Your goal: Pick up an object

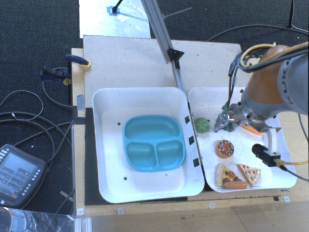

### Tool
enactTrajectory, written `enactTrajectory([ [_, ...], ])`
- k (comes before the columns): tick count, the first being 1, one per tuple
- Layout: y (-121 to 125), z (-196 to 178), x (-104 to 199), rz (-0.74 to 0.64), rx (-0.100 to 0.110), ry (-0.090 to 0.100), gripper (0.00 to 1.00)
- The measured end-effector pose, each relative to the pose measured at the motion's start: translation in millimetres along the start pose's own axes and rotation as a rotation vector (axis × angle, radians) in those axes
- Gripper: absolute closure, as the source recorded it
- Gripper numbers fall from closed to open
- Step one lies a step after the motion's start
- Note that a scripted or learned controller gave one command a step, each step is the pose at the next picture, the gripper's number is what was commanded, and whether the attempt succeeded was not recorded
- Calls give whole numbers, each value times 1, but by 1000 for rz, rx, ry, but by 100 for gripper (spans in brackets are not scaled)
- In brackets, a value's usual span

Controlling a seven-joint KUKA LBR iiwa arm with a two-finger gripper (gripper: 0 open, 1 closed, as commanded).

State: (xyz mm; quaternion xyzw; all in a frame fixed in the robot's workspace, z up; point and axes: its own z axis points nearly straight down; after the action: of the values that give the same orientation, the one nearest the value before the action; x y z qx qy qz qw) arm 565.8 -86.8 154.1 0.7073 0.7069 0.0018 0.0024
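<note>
The right bin (208, 98) holds several toy foods. A green broccoli (201, 125) lies by its left wall. A brown donut (224, 149) sits in the middle, with a pizza slice (228, 176) and a waffle wedge (249, 174) near the front rim. An orange carrot (251, 128) peeks out from under the arm's wrist. My gripper (225, 122) hangs low over the bin, just right of the broccoli and above the donut. I see nothing held in it.
The left bin (104, 102) carries a blue divided plate (154, 142). A slanted metal pole (159, 25) crosses the bench from the top to the gap between the bins. A black cylinder (263, 153) juts from the arm over the right bin.
</note>
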Motion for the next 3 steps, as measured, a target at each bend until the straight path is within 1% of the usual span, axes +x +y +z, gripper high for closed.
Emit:
enactTrajectory([
  [1, 4, -44, 2, -6, 0, 0, 100],
  [2, 6, -98, 2, -7, -2, 0, 100],
  [3, 16, -95, 61, -12, 2, 2, 100],
])
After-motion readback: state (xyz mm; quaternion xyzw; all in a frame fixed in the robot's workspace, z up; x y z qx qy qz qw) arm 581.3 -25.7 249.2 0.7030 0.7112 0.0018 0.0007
